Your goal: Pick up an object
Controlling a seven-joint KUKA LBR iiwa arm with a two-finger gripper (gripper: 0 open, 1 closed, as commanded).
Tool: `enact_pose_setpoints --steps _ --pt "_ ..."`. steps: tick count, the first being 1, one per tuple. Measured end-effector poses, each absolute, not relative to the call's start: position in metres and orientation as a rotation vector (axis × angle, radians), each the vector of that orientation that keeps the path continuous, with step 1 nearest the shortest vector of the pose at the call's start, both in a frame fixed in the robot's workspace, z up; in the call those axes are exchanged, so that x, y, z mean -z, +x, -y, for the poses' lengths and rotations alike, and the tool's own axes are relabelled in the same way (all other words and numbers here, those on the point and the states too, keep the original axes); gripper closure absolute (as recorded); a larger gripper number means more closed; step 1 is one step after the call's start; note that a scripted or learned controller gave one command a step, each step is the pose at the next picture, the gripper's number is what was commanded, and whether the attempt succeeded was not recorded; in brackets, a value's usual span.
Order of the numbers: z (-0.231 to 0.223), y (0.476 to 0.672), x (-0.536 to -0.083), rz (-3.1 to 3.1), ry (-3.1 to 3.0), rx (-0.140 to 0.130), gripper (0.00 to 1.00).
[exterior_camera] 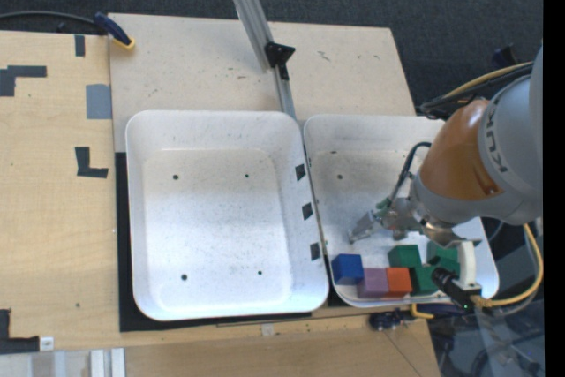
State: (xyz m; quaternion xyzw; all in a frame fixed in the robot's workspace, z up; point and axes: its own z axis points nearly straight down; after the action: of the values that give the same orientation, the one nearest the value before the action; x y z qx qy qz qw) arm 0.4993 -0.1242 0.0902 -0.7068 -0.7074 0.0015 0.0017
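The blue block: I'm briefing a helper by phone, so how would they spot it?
Find the right-hand bin of the two white ones, then its near edge, where small blocks sit in a cluster. The blue block is at the cluster's left end, beside the purple block, nearest the divide between the bins.

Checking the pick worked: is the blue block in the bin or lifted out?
In. The blue block rests on the right bin's floor beside the purple block, apart from the gripper.

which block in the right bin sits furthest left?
The small blue cube, at the left end of the cluster along the right white bin's near wall. The purple, orange and green blocks lie to its right.
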Motion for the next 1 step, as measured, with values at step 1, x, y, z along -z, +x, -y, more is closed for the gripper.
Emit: enact_pose_setpoints --steps 1 --pt "0.1233 0.4994 -0.1010 2.220 -2.217 -0.003 1.00"
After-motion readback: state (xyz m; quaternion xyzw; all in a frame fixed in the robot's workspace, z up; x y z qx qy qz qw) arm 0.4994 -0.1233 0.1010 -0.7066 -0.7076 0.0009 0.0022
